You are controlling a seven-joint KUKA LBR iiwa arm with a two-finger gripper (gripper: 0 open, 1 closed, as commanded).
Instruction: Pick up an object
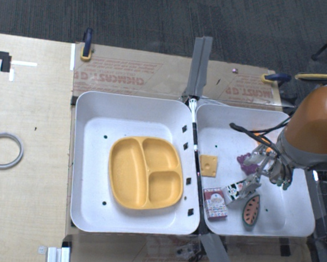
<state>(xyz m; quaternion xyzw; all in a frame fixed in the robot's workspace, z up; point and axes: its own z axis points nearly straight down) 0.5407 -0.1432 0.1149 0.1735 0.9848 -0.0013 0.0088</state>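
You have the arm point(312, 123) reaching in over the right bin point(270, 223), its claw point(255, 179) low over the bin's middle. You cannot tell from this slant whether the claw is open or closed, and nothing shows between its tips.

Your pick candidates all lie in that right bin: a yellow cheese slice point(208, 165) close to the bin's left wall, a small red carton point(215, 204) toward its near left corner, a watermelon slice point(251, 211) near the front edge, a black-and-white toy point(235, 191) just beside the claw, and a purple piece point(245, 162) by the claw's far side.

In the left bin point(87, 166) a yellow divided plate point(145, 171) sits at the centre. A roll of grey tape point(2, 150) lies by the worktop's left edge.
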